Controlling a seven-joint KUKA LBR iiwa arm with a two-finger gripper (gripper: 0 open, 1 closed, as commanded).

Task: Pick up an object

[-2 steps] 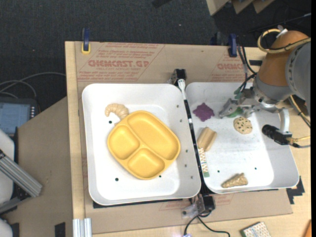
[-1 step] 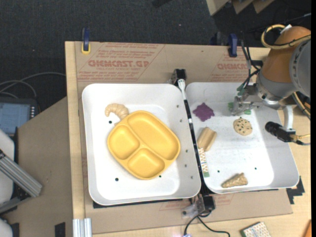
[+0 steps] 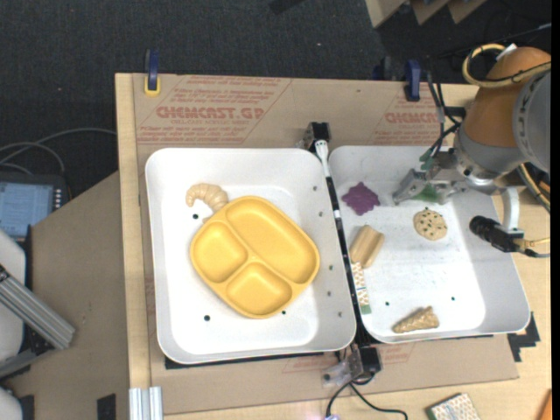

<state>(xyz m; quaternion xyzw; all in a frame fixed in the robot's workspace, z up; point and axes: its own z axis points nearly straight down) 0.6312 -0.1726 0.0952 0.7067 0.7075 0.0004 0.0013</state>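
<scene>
Cookie [image 3: 430, 224] is seen in the right bin [image 3: 490, 309], just below the gripper [image 3: 426, 187], fingers apart; "CHEMCAST GP" is printed on the table [image 3: 210, 110].

bench [image 3: 219, 112]: brown board top with red printed lettering, blue clamps [image 3: 153, 82] at its back edge. directly on it: two shallow white bins side by side, left bin [image 3: 166, 261] and right bin [image 3: 490, 309], touching along their inner rims.

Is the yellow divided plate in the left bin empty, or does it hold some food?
Empty. All three compartments of the yellow plate show bare; the croissant lies beside it in the bin.
</scene>
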